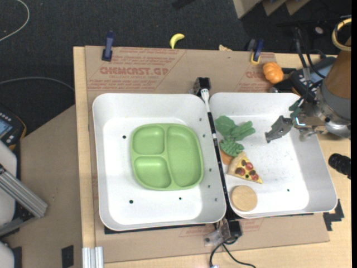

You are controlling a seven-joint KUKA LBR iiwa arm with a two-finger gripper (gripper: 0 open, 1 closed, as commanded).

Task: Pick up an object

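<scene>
Two white bins sit side by side on a brown board. The left bin [111,149] has a green plate [166,156] with three parts in it. The right bin [301,172] has green toy leaves [234,129], a toy carrot [228,148], a toy pizza slice [245,169] and a round tan cookie [244,197], all near its left wall. The claw [277,130] hangs over the right bin, apart from the toys. It has nothing in it. I cannot tell how wide it is open.
</scene>
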